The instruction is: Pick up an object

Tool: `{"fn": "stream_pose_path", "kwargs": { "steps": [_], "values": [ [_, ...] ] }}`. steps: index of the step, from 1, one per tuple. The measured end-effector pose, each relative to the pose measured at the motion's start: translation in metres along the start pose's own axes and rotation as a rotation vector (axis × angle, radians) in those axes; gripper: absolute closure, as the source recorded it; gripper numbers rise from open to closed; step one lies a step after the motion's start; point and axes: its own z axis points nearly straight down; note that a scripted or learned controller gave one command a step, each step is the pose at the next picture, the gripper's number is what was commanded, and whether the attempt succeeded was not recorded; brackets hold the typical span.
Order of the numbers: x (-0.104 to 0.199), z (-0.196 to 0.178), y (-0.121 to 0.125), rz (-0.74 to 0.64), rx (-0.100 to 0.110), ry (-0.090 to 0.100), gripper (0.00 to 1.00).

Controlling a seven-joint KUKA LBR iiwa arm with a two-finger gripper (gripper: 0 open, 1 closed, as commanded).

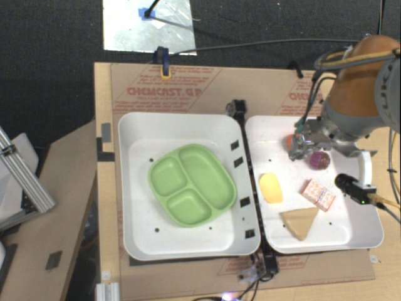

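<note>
My gripper [300, 147] hangs low over the back of the right bin [363, 234], reaching in from the right. A small orange object [291, 141] lies right against its left side; whether it sits between the gripper's tips is unclear. A purple ball [319, 160] rests just right of the gripper. Further forward in the same bin lie a yellow rounded block [270, 187], a pink-and-white box [318, 194] and a tan wedge [300, 221].
The left bin [135, 168] bears a green divided plate [191, 184]. A black divider with clips [245, 168] runs between the bins. The grey arm with its orange band [363, 93] stands over the right bin's back right corner.
</note>
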Motion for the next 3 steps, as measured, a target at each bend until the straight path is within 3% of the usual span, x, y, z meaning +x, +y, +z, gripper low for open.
{"fn": "stream_pose_path", "kwargs": {
  "steps": [1, 3],
  "values": [
    [0.055, 0.007, 0.01, -0.001, 0.0, 0.0, 1.0],
    [0.149, -0.016, 0.045, -0.001, -0.003, 0.001, 1.0]
  ]
}}
